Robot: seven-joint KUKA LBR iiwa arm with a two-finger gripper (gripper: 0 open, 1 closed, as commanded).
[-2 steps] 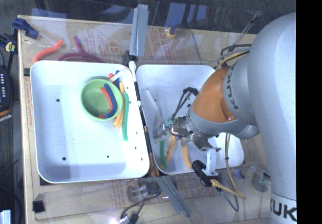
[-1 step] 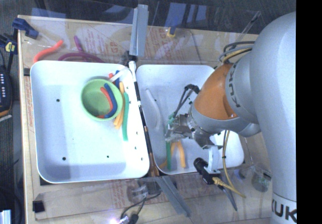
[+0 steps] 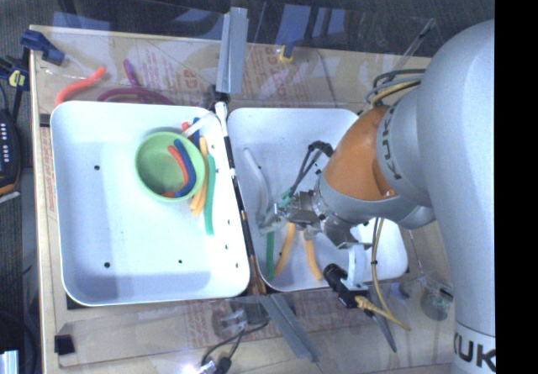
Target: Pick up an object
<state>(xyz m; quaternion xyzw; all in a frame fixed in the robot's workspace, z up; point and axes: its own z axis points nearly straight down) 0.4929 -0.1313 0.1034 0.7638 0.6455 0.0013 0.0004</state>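
Observation:
My gripper [image 3: 279, 214] is low in the right bin [image 3: 336, 122], near its left wall, at the end of the grey arm with the orange band [image 3: 361, 166]. Just below it lie yellow-handled pliers [image 3: 288, 248] and a green stick [image 3: 271, 255] on the bin floor. A pale slim utensil [image 3: 254, 169] lies above and to the left of the gripper. Whether anything is held is hidden by the wrist. The left bin [image 3: 101, 263] holds a green bowl [image 3: 160, 164] with red and blue pieces in it, and orange [image 3: 199, 196] and green [image 3: 210, 200] sticks beside it.
A black divider edge [image 3: 236, 196] runs between the bins. A grey bar [image 3: 232, 49] lies on the bench behind them. An orange-red tool [image 3: 80, 85], a purple cable [image 3: 134, 95] and a blue clip [image 3: 42, 49] lie at the back left. Cables [image 3: 370, 301] hang below the wrist.

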